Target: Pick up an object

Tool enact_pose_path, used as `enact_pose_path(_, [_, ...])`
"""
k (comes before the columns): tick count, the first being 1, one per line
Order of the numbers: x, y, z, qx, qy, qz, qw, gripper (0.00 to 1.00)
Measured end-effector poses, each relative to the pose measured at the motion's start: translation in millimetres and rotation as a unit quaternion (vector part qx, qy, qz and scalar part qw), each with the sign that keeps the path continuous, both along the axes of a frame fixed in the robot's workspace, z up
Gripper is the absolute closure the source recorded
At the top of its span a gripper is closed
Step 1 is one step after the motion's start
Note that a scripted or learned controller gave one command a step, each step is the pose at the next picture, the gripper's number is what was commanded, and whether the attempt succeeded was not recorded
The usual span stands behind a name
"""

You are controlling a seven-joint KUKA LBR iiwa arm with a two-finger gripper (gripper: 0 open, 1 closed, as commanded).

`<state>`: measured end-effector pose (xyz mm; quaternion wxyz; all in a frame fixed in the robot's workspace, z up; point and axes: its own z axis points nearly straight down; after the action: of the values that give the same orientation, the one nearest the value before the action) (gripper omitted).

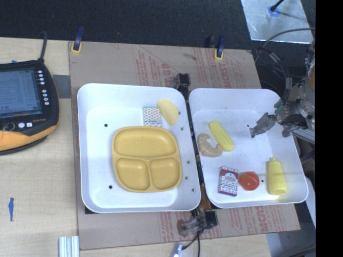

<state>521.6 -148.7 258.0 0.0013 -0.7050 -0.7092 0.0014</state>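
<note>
So the gripper (270, 123) hangs over the right bin's (241, 98) far right side, fingers spread, nothing in them. The corn cob (221, 135) lies well to its left, touching a tan pastry (209, 145). A red box (229, 181), tomato (248, 181) and mustard bottle (276, 176) sit along the near edge. Box print's too small to read. The left bin (91, 143) holds a yellow divided tray (146, 158).

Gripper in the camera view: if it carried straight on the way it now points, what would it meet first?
Most likely the corn cob. The gripper points left and slightly down across the right bin, with bare floor between. Height is unclear, so it might pass above.
</note>
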Motion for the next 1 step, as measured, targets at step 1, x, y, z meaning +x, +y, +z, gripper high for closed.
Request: enact_pose_path(1, [55.1,50.2,-91.6,-0.0006,0.001,0.001,1.0000,0.00])
